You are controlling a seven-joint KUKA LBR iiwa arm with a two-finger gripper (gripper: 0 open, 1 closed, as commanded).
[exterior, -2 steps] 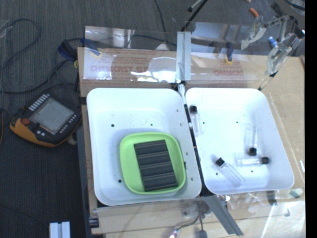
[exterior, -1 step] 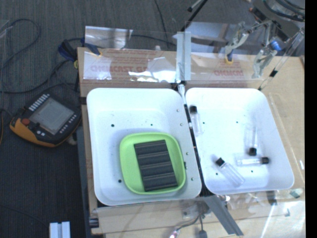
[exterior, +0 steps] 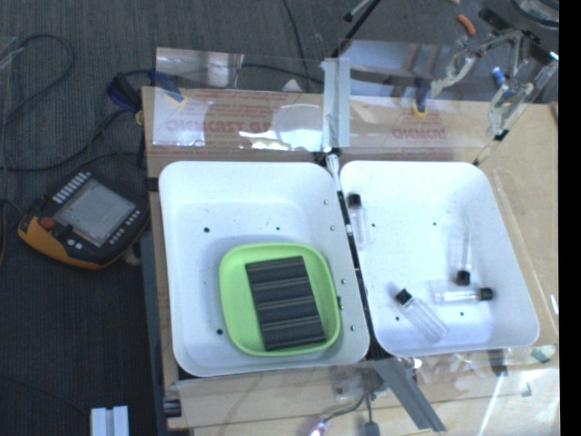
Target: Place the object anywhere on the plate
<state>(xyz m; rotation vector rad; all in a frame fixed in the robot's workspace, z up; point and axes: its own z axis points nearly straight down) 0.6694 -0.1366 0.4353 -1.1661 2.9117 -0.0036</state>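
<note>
The left bin (exterior: 182, 198) holds a green plate (exterior: 234, 271) at its 6 o'clock area; a dark ribbed block (exterior: 285, 302) lies on the plate. The right bin (exterior: 408, 189) holds four clear vials with black caps: one (exterior: 356, 218) at 9 o'clock against the left wall, one (exterior: 418, 313) at 6 o'clock, and two (exterior: 461, 260) (exterior: 461, 292) at 4 o'clock, close together. A pendant (exterior: 83, 221) lies on the floor at 9 o'clock of the desk (exterior: 536, 207). The gripper (exterior: 508, 98) hangs at 1 o'clock beyond the right bin; its state cannot be determined.

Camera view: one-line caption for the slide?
Green plate bearing a dark ribbed block in left bin; four clear vials scattered in right bin.
</note>
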